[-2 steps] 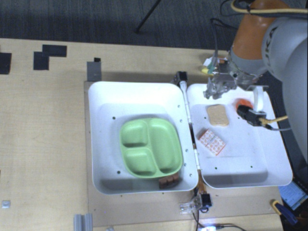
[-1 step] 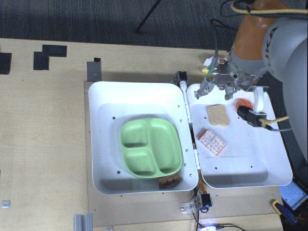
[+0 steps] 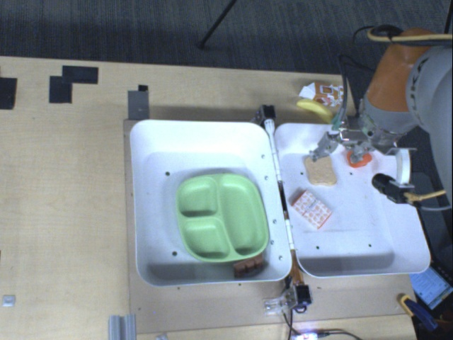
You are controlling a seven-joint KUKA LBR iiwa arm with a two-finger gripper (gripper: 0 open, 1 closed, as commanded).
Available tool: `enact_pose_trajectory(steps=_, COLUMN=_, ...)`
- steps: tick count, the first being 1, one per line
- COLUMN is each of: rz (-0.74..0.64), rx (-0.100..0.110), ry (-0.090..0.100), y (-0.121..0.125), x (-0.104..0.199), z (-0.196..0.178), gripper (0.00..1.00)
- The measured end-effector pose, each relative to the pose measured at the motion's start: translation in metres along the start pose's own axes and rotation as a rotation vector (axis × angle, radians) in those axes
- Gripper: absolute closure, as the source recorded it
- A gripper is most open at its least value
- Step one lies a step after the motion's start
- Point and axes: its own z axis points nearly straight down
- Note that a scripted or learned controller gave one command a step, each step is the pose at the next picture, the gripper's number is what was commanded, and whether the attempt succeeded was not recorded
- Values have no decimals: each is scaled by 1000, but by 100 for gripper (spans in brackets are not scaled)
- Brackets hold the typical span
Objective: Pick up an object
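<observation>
bread slice (image 3: 321,171) lay flat in the right bin (image 3: 368,250), toward its far left part, tan and roughly square. from my station i saw the gripper (image 3: 338,142) hanging just over the slice's far edge, its metal parts spread above that corner. i could not tell whether the claw was open or shut, and i could not see anything held in it. the grey arm (image 3: 425,83) with its orange band (image 3: 388,76) came in from the right side of the bench (image 3: 64,211).

a small orange-red object (image 3: 359,159) sat just beside the gripper on its right, in the same bin. a red-and-white checked packet (image 3: 312,209) lay nearer the front, apart from the slice. a yellow banana-like item (image 3: 314,107) rested by the bin's far rim.

the left bin (image 3: 148,190) held a green divided plate (image 3: 221,217), tilted slightly, with a small brown object (image 3: 248,266) touching its near edge.
</observation>
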Motion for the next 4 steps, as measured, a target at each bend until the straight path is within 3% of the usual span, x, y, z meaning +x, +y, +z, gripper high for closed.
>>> enact_pose_trajectory(steps=1, rz=-4, rx=-10, ry=0, y=37, x=22, z=74, gripper=0)
enact_pose_trajectory(steps=2, rz=-11, rx=-15, ry=-3, y=39, x=21, z=62, gripper=100)
enact_pose_trajectory(steps=3, rz=-11, rx=-15, ry=-3, y=38, x=21, z=62, gripper=0)
enact_pose_trajectory(steps=4, rz=0, rx=-9, ry=-2, y=-49, x=15, z=75, gripper=0)
